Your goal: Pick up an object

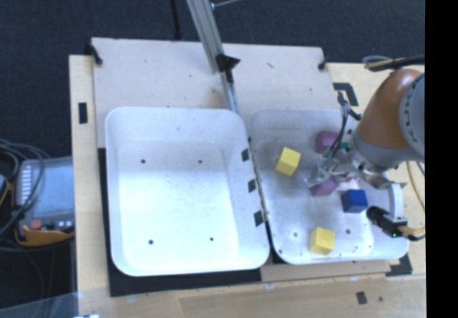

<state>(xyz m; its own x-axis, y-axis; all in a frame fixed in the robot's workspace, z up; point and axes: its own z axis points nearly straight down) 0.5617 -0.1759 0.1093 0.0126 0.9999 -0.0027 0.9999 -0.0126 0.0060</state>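
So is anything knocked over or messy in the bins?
Nothing stands out. The two yellow cubes, the blue cube and the two purple blocks all lie loose inside the right white bin. Nothing looks spilled or broken.

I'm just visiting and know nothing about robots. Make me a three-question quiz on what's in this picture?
1. True or false: both yellow blocks lie in the right bin.
2. Which block lies nearest the gripper: A) blue block, B) lower yellow block, C) purple block?
3. Fill in: the arm reaches in from the view's ____ side.

Key: 1. True; the upper yellow block is there too. 2. C. 3. Right.
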